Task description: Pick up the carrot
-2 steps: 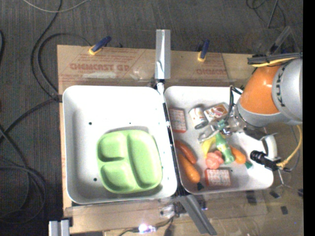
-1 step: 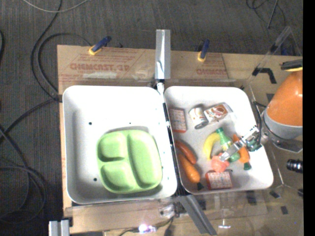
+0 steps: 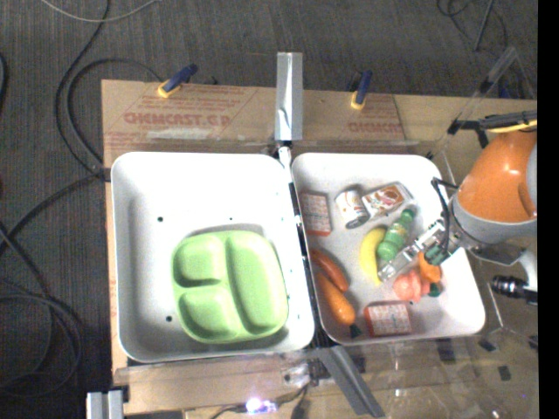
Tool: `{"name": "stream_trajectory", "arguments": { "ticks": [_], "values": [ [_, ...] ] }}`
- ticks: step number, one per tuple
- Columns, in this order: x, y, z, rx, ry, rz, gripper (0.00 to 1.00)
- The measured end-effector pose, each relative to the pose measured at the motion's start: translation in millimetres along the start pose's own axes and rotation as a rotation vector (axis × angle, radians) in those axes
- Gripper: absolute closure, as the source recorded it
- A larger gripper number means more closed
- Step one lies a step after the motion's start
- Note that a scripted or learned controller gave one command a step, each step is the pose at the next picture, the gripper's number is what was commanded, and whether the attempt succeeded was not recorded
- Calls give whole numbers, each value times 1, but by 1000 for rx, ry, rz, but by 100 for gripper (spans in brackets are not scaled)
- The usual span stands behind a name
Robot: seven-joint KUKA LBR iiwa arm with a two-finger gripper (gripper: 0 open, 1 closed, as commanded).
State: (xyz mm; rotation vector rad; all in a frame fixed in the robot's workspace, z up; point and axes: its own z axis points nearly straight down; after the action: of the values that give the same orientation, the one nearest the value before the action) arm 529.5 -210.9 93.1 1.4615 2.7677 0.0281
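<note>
The smooth, tapered orange carrot [image 3: 335, 298] lies in the right shallow white bin [image 3: 454, 319], near its left wall, pointing toward the front edge. Touching its upper end is a shorter reddish-orange sausage-shaped piece [image 3: 329, 267]. Beside these stand a curved yellow banana [image 3: 372, 251], a glossy green bottle [image 3: 397, 236] lying tilted, a round red tomato-like piece [image 3: 407, 285] and a small orange piece [image 3: 431, 274]. Flat printed packets sit around them: one [image 3: 315, 213] by the left wall, a red-and-white one [image 3: 376, 202] at the back, and another [image 3: 388, 319] at the front.

The metal hand [image 3: 425, 245] on the grey and orange arm [image 3: 498, 190] hovers low over the bottle and tomato, well apart from the carrot; I cannot tell whether it is open or closed, and nothing is seen in its grip.

The left white bin [image 3: 140, 190] holds a lime-green plastic tray [image 3: 230, 286] with rounded compartments. Both bins rest on a cardboard-covered bench [image 3: 210, 120]
</note>
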Motion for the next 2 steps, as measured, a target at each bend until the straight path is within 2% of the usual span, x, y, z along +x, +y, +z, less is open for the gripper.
{"name": "stream_trajectory", "arguments": {
  "ticks": [1,2],
  "values": [
    [-26,36,4,6,6,27,0],
    [-29,36,-5,5,-5,28,100]
  ]
}}
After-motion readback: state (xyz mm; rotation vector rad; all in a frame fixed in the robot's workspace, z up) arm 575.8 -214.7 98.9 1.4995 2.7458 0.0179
